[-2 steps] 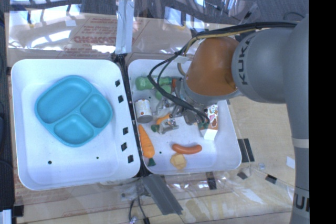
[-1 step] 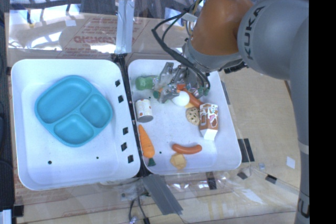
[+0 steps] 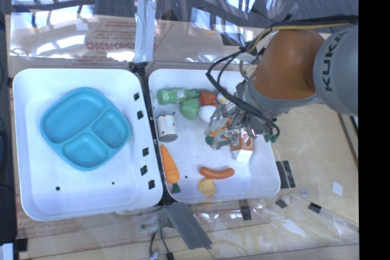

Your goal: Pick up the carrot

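Carrot: the carrot [image 3: 170,166] lies by the left wall of the right bin [image 3: 268,176], near the front corner, its green end toward the front.
Claw: the gripper [image 3: 222,134] hangs low over the middle of the right bin, well apart from the carrot. I cannot tell if it is open or closed.
Around: a small can [image 3: 166,128] stands just behind the carrot. A sausage [image 3: 216,173] and a small yellow lump [image 3: 207,187] lie to the carrot's right. Green toys [image 3: 180,96] sit near the back wall.
Left bin: a blue plate [image 3: 85,128] with three parts lies in the left bin [image 3: 36,192].
Look: the carrot is long, orange and smooth. The bins are white and shiny.
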